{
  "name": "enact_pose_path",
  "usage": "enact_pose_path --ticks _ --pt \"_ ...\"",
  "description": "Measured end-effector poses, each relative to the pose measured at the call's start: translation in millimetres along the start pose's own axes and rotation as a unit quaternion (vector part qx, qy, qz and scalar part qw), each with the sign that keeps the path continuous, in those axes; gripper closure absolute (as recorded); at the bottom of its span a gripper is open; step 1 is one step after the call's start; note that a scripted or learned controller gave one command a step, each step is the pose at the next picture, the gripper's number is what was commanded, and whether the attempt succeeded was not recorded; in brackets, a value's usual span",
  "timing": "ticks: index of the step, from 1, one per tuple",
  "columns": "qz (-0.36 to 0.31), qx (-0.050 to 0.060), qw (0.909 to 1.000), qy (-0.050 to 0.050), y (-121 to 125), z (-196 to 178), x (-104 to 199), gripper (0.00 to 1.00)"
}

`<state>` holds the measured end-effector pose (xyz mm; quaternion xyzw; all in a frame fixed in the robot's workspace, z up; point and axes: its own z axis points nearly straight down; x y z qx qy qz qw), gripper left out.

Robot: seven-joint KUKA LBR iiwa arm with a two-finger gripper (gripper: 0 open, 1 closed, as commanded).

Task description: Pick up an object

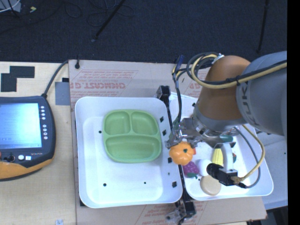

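Orange toy fruit (181, 153) at right bin's (262, 184) left edge, beside purple grapes (191, 168). Gripper (180, 142) just above it; grip state: cannot tell. Likely light, hard, smooth plastic (slippery), so grasp across widest middle.

Bench viewed from a single fixed camera above, angled downward at a slant. Both white bins (89, 125) are framed at moderate range; arm (253, 93) is seen entering from right.

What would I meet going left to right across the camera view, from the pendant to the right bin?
Teach pendant → left bin → green divided plate → orange toy fruit → yellow corn toy → right bin.
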<state>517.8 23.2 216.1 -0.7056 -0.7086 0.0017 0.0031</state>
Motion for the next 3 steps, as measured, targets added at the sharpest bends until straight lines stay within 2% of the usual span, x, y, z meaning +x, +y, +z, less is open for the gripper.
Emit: enact_pose_path --ticks 3 --pt "0.003 -0.001 1.0000 0.000 0.3 -3.0 4.3 1.00"
